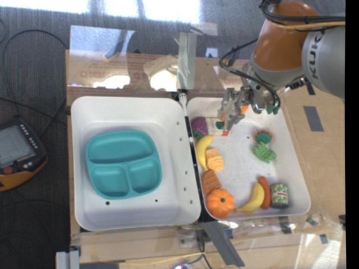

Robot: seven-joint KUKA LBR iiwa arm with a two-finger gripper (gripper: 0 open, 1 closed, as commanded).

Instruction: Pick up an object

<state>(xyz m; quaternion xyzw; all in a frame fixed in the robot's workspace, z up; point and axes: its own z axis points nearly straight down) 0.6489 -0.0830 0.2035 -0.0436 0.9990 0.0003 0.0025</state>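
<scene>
My gripper [231, 115] hangs over the far part of the right bin [294, 150], below the orange wrist band. It is just right of a purple toy [199, 126] and above a yellow banana [203, 149]. Nothing can be seen held in it. Other toys lie in this bin: a yellow-orange piece [215, 161], a brown bread piece [211, 181], an orange pumpkin [220, 202], a second banana [253, 198], an orange-red carrot shape [263, 185], a green can [279, 195], a green leafy toy [263, 152] and a small red and green toy [262, 136].
The left bin [84, 116] holds a teal divided plate [123, 162]. An upright clear divider [184, 60] stands behind the bins' shared wall. A handheld pendant [17, 147] lies on the floor at far left. Bare white floor shows in the right bin's middle [241, 161].
</scene>
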